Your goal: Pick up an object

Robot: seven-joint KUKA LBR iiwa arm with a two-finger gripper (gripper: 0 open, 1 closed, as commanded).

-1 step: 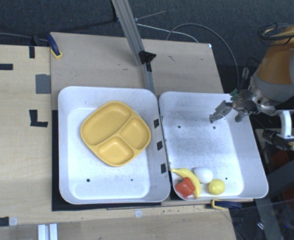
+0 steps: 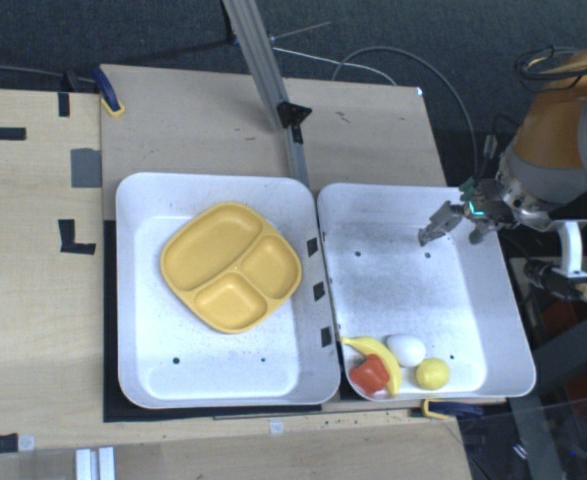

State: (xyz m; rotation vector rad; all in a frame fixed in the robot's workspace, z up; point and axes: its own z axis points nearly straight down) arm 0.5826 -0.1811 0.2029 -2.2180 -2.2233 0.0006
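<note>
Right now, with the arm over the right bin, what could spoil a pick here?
1. The banana, red piece, egg and lemon huddle together in the right bin's near corner, so a grasp may nudge neighbours or catch two.
2. They sit by the bin wall, which could block the gripper.
3. The gripper is far from them, near the far edge.

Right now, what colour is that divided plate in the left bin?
Yellow. The divided plate shows plainly in the camera view, lying in the left bin.
</note>
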